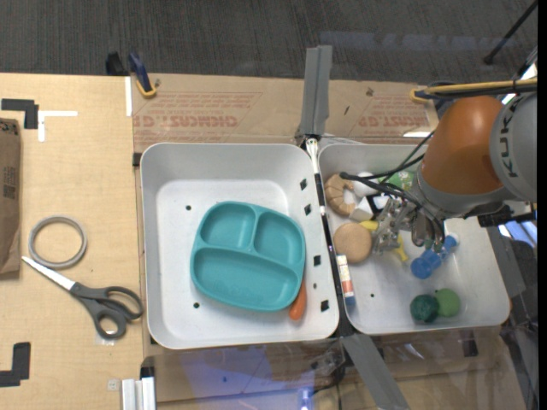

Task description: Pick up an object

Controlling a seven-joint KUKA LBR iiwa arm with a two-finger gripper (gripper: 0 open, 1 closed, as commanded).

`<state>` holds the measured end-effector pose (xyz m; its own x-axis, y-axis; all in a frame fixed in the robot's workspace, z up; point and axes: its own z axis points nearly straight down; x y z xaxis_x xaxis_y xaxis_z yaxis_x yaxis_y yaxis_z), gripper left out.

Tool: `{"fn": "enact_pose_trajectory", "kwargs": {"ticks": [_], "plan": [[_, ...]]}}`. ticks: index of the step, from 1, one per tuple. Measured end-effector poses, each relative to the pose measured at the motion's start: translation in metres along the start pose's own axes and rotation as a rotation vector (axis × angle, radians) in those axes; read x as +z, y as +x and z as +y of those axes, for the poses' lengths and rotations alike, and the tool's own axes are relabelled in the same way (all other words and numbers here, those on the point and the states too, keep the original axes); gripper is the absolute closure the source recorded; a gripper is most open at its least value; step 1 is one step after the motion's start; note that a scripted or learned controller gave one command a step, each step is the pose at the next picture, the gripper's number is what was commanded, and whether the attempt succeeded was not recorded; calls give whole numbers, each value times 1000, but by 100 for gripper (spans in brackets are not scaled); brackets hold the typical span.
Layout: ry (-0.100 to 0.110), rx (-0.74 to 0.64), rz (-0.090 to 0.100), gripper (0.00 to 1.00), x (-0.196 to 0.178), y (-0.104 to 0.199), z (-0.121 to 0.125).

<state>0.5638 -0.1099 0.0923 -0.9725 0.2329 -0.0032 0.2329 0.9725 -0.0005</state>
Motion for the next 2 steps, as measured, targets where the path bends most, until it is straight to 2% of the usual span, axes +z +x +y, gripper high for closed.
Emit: {"fn": "enact_pose_trajectory", "kwargs": {"ticks": [1, 2], "plan": [[1, -3, -3, 100, -10, -1, 0], [-1, -118, -3, 100, -121, -49, 42]]}}
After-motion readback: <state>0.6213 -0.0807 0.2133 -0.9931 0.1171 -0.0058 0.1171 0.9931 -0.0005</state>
